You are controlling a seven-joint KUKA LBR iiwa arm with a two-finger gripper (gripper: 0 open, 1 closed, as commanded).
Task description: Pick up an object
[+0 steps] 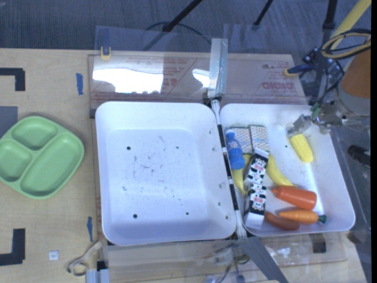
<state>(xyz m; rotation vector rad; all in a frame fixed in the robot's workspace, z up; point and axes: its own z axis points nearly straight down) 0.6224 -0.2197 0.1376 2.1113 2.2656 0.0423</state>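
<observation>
The right bin (pixel 343 175) holds several toy items. A short yellow piece (pixel 301 147) lies near its back right corner. A banana (pixel 274 171), an orange bottle (pixel 294 197), a carrot (pixel 300 216) and a brown sausage (pixel 281 221) lie toward the front. Against the bin's left wall sit a blue bottle (pixel 234 152), two patterned packets (pixel 251 137) and a black-and-white spotted box (pixel 257 181). My gripper (pixel 315 122) hangs over the back right corner, just above and behind the short yellow piece. Nothing shows in its grasp.
The left bin (pixel 159 114) adjoins the right one along a shared middle wall. A green divided plate (pixel 40 156) rests on the bench at far left. Clear upright panels (pixel 218 69) stand behind both bins. Cables and stands crowd the upper right.
</observation>
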